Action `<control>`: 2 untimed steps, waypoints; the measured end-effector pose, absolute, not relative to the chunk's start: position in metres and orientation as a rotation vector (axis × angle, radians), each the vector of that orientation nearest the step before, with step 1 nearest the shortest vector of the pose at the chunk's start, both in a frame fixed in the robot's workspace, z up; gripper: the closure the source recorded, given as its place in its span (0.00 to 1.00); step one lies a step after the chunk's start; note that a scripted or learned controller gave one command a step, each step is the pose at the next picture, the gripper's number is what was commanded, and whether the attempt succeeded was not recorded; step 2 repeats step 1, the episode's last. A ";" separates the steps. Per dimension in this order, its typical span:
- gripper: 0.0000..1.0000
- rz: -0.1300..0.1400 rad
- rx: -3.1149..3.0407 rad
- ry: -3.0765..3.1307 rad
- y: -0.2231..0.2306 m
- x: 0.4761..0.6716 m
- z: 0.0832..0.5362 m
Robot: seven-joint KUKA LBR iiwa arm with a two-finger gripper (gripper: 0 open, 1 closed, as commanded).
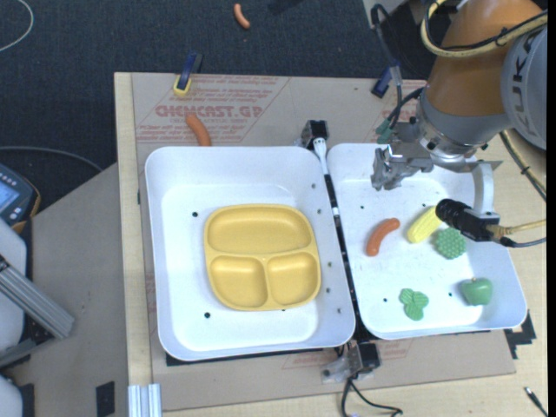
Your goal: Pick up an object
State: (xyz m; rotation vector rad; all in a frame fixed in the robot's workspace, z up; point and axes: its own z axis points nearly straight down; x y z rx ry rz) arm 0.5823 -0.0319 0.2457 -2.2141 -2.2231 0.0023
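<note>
- Your gripper [388, 174] hangs over the upper-left part of the right bin [365, 302], at the end of the grey arm with its orange band [473, 37] reaching in from the right.
- You cannot tell from this view how far the fingers are apart; no object shows between them.
- Just below the gripper, toward the near edge of the bin, an orange sausage-shaped piece [381, 236] lies tilted on the white floor, apart from the fingers.
- Below and to the right of the gripper, a yellow corn cob [424, 225] lies just beside the sausage piece, with a green bumpy round piece [450, 244] next to it.
- Farther below the gripper, near the bin's front rim, sit a small green leafy piece [413, 302] and a green pepper-like piece [476, 291].
- To the left of the gripper, past the divider, the left bin [174, 233] holds a yellow three-compartment plate [261, 257].
- Up and far left of the gripper, outside the bins, a second orange sausage piece [199, 129] lies on the cardboard sheet [261, 102].
</note>
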 end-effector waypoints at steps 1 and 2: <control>1.00 0.005 -2.212 -2.222 0.014 0.554 0.220; 1.00 0.005 -2.212 -2.222 0.014 0.554 0.220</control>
